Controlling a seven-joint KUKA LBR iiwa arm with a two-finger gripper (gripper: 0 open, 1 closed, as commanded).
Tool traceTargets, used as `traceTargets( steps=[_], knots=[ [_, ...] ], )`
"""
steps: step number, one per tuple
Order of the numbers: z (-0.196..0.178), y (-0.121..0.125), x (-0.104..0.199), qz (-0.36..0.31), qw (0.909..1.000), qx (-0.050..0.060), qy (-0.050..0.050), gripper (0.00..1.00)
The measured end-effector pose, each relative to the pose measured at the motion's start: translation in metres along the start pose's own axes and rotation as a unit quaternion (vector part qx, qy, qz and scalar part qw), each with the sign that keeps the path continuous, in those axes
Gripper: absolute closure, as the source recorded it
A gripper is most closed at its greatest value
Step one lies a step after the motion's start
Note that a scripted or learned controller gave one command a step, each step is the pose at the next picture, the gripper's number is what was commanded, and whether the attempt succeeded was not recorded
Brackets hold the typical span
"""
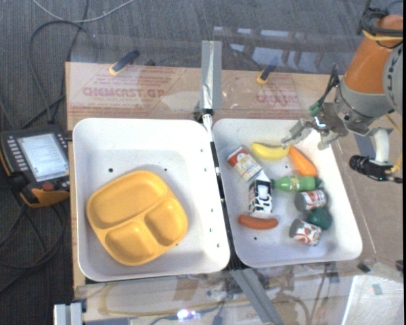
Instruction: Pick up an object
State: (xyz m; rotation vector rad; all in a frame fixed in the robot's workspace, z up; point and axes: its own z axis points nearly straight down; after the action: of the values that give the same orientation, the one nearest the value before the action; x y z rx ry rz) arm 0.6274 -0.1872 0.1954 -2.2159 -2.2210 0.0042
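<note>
gripper (310,131) hovering over right bin (347,246) far edge, fingers apart, gripping nothing | sitting just right of banana (270,151), above carrot (302,161)

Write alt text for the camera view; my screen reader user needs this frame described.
A grey and orange robot arm reaches from the right, its gripper above the right bin's far edge near a banana and carrot. That bin also holds a hot dog, green bottle, cans and cartons. The left bin holds a yellow divided tray.
</note>
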Motion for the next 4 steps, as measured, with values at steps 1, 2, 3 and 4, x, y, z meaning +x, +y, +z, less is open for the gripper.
traceTargets(
  steps=[1,2,3,4],
  knots=[
    [0.001,0.041,-0.026,0.181,0.9836,0.000,-0.002,0.00],
    [0.088,0.012,-0.022,0.172,0.9851,-0.010,0.003,0.00],
    [0.079,0.014,-0.021,0.170,0.9854,-0.011,0.001,1.00],
    [0.080,0.013,-0.021,0.170,0.9854,-0.010,0.001,0.00]
  ],
)
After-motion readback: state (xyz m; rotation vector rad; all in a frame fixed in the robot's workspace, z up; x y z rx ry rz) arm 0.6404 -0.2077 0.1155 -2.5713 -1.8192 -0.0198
